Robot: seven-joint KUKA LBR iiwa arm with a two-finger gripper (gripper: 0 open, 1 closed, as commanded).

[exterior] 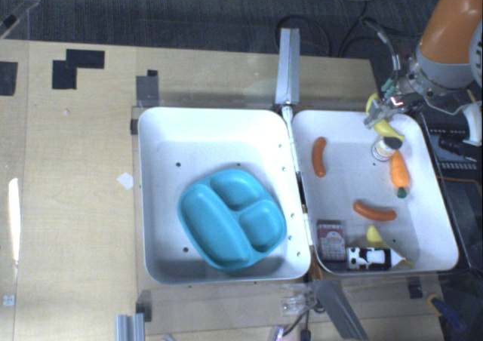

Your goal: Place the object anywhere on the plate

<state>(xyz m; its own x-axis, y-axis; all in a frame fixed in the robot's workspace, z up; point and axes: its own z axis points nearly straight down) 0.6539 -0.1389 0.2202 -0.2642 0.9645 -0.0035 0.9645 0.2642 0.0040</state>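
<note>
A blue plate (230,216) with three compartments lies in the left white bin (162,151), with nothing on it. My gripper (383,108) hangs over the far right corner of the right bin (343,132). A yellow banana-like piece (388,130) sits right under the gripper tip, and whether it is gripped or just lies below is unclear. A small white round object (383,150) sits just beneath that piece.
The right bin also holds an upright sausage (320,157), a second sausage (374,211), a carrot (399,172), a small printed box (330,238), a black-and-white item (370,258) and a yellow piece (375,236). A metal divider post (287,68) stands between the bins.
</note>
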